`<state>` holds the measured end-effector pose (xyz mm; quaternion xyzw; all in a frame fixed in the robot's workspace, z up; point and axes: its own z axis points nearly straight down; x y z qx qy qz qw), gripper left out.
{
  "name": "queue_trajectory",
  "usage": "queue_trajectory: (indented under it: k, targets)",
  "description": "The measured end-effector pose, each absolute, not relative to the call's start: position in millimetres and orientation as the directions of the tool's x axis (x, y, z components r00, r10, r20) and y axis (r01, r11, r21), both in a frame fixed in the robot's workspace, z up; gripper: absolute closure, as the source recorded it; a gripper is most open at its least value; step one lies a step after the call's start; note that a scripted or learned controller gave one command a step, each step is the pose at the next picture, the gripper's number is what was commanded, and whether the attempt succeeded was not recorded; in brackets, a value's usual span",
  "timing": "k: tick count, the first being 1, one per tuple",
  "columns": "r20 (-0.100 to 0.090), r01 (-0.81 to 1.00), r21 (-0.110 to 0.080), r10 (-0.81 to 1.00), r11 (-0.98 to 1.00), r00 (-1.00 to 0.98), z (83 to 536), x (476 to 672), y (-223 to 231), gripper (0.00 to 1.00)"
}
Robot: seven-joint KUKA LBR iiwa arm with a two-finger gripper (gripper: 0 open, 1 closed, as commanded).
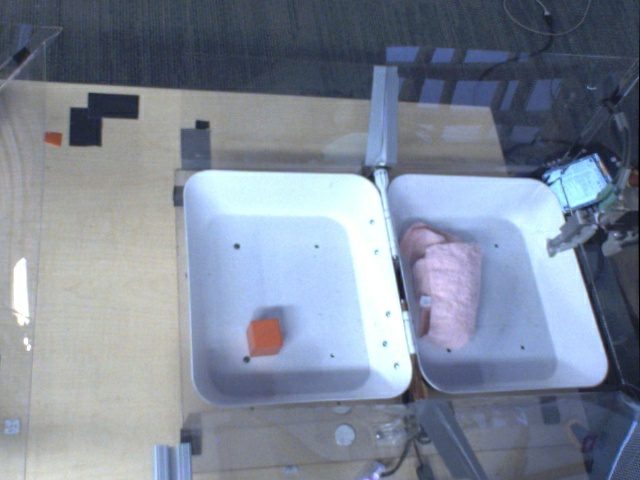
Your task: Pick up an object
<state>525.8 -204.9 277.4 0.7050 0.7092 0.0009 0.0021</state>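
Orange block at seven o'clock in left bin; pink cloth at nine o'clock in right bin; gripper at right bin's three o'clock rim, its grip state unclear

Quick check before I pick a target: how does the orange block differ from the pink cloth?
The orange block is small, boxy and rigid-looking; the pink cloth is far larger, soft and bunched. The block sits in the left bin, the cloth in the right bin against the divider side. Both lie loose on a bin floor.
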Motion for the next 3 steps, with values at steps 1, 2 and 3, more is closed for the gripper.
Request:
queue_trajectory:
  k: [1, 2, 3]
  targets:
    - [0.000, 1.000, 0.002, 1.000, 0.031, -0.031, 116, 591.4, -194, 0.00]
    - [-0.001, 1.000, 0.004, 1.000, 0.031, -0.031, 117, 591.9, -195, 0.00]
    - [-0.003, 0.978, 0.013, 0.978, 0.210, -0.210, 90, 602.2, -131, 0.00]
